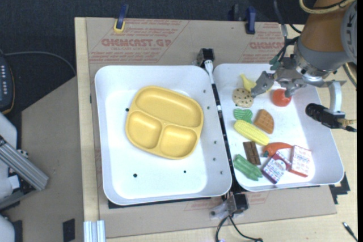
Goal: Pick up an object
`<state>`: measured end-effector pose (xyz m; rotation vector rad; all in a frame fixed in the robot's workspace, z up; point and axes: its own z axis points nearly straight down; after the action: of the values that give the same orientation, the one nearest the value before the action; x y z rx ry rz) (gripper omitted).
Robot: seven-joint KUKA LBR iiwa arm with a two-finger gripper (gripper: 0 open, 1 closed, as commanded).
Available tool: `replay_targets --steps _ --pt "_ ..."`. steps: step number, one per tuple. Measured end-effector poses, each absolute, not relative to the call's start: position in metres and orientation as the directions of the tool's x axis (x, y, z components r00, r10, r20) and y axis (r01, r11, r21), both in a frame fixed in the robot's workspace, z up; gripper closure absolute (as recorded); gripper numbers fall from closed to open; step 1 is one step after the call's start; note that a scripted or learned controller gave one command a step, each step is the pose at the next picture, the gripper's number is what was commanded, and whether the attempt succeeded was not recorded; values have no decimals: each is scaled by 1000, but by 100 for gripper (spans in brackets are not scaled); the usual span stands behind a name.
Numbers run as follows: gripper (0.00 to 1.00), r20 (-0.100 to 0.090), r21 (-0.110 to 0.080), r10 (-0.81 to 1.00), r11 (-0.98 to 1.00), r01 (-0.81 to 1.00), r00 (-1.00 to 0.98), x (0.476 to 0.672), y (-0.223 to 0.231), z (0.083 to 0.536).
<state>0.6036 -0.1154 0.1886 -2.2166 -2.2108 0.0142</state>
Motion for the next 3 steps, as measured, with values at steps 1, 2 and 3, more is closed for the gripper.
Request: replay_targets --steps 1,2,3 --pt "0 0 1 1000 0 1000 0 607 -115 197" --pt "0 1 -5 1000 0 1000 0 603 -115 154" --pt "0 2 -7 1000 0 1000 0 603 -110 90"
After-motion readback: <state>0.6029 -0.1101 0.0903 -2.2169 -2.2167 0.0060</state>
